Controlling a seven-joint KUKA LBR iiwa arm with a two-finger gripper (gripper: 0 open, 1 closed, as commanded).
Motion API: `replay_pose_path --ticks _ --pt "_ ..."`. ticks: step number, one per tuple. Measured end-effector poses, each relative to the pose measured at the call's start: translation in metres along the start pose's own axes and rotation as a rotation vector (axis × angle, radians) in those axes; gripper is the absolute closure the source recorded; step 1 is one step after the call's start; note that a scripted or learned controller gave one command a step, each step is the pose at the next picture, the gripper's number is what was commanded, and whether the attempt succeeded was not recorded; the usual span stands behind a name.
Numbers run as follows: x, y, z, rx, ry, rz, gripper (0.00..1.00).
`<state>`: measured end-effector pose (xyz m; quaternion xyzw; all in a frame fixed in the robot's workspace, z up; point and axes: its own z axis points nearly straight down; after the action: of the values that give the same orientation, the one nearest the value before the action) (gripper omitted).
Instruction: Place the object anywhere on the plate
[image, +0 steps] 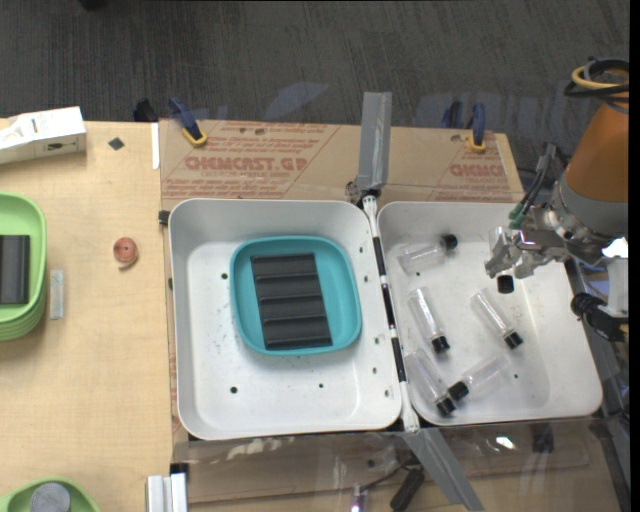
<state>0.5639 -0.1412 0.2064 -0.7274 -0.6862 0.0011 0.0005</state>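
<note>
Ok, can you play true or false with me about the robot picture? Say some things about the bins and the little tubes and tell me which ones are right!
1. The teal plate sits in the left bin. True.
2. The clear tubes with black caps lie on the plate. False: they lie in the right bin.
3. A dark ribbed block rests on the plate. True.
4. The gripper hangs over the left bin. False: it is over the right bin, near its upper right part.
5. A green tray sits at the far left of the bench. True.
</note>
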Motion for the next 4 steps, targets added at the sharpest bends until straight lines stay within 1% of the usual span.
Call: replay_pose_path --ticks 1,2,3,4 --pt "0.089 0.001 0.016 0.002 0.000 -0.138 1.00" --pt "0.182 -0.019 -0.017 0.000 -0.001 -0.131 1.00" --pt "0.182 -0.018 -0.017 0.000 -0.001 -0.131 0.00" --pt "0.139 -0.016 -0.002 0.002 -0.001 -0.079 0.00"
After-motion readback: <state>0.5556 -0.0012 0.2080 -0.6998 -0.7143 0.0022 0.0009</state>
